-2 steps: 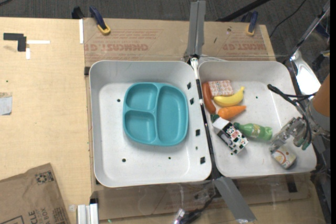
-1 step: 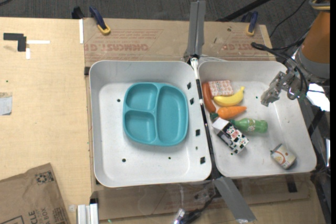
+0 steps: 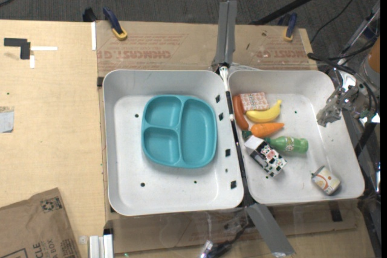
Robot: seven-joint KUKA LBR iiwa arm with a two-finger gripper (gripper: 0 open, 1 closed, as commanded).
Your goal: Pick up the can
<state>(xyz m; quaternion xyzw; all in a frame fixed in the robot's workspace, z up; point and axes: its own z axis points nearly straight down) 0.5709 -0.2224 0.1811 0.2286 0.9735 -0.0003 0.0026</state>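
Note:
The can (image 3: pixel 325 181) is small and pale, with a red and orange label. It lies tilted on its side near the front right corner of the right bin (image 3: pixel 302 84). My gripper (image 3: pixel 331 112) hangs over the right side of that bin, well behind the can and apart from it. Nothing shows in its grasp. The grey arm comes in from the right edge.
In the middle of the right bin lie a banana (image 3: pixel 266 112), a carrot (image 3: pixel 266 129), a sausage (image 3: pixel 240 113), a pink packet (image 3: pixel 253 99), a green bottle (image 3: pixel 290 144) and a black-and-white box (image 3: pixel 269 158). The left bin (image 3: pixel 121 148) holds a teal divided plate (image 3: pixel 179 130).

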